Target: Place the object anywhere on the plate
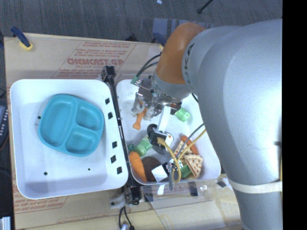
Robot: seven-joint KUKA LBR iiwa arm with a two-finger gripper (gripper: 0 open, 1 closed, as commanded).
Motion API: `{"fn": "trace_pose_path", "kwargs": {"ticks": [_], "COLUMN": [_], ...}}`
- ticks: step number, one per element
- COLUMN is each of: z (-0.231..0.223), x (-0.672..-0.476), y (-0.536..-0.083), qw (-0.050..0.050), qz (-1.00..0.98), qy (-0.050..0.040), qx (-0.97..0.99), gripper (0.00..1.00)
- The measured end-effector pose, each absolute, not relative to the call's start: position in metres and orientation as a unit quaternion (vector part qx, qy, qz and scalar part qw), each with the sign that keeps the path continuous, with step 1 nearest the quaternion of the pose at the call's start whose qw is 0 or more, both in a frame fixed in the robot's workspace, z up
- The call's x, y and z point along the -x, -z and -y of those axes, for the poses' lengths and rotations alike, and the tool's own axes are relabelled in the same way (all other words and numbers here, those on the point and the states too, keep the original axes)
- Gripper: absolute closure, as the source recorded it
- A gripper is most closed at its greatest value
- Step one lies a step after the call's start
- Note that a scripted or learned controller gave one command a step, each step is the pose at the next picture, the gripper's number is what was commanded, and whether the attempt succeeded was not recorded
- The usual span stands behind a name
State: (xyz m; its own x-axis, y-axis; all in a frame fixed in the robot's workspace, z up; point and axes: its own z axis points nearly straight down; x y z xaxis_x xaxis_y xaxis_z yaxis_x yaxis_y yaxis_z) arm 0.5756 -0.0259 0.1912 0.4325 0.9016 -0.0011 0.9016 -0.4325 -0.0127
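Camera view, arm [230,104] hiding much of right bin [125,92], claw [146,107] grip unclear, plate [71,123] bare.

blue plate [71,124], flat, left bin [29,176]

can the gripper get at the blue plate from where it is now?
Probably yes. The blue plate lies alone in the left bin, nothing on it or over it. The gripper is over the right bin, beside the low divider between the bins, so a short move left looks unobstructed.
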Motion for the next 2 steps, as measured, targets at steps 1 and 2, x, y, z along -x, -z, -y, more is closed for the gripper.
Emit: {"fn": "trace_pose_path", "kwargs": {"ticks": [1, 2], "z": [-0.032, -0.082], "x": [-0.649, -0.614], "y": [-0.191, -0.235], "qw": [0.003, 0.004], "qz": [0.484, 0.46], "qy": [-0.0032, -0.0011], "qx": [0.875, 0.888], "gripper": [1.0, 1.0]}}
